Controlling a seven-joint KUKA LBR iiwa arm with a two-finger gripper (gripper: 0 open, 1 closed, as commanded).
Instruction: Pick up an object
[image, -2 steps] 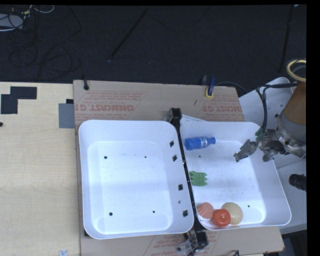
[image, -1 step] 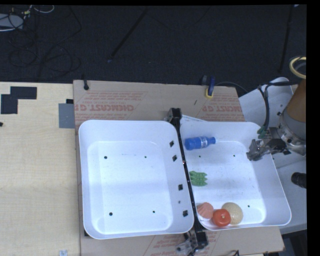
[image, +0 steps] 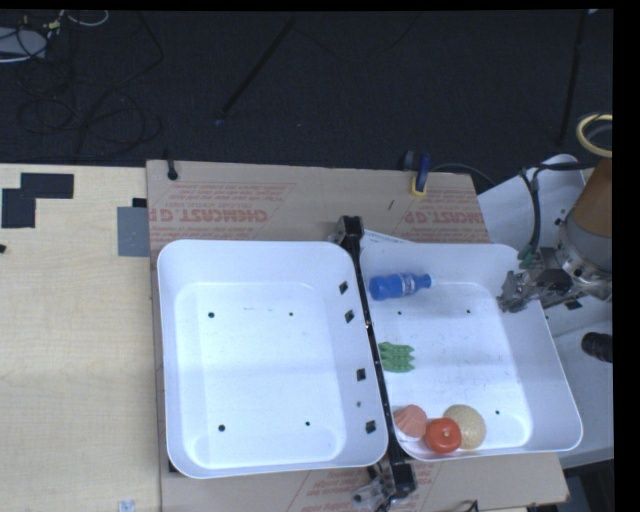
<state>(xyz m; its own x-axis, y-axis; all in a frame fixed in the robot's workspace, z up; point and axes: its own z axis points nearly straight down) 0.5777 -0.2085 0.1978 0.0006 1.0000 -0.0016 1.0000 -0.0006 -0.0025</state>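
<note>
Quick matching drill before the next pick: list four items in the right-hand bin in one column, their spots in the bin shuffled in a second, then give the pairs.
Things:
1. blue plastic bottle
2. green ridged toy
3. red round ball
4. tan round ball

Places:
A. near edge, just right of the red one
B. far end, lying on its side
C. near edge, between a pink piece and a tan one
D. midway along the divider

Pairs: 1-B, 2-D, 3-C, 4-A
</note>
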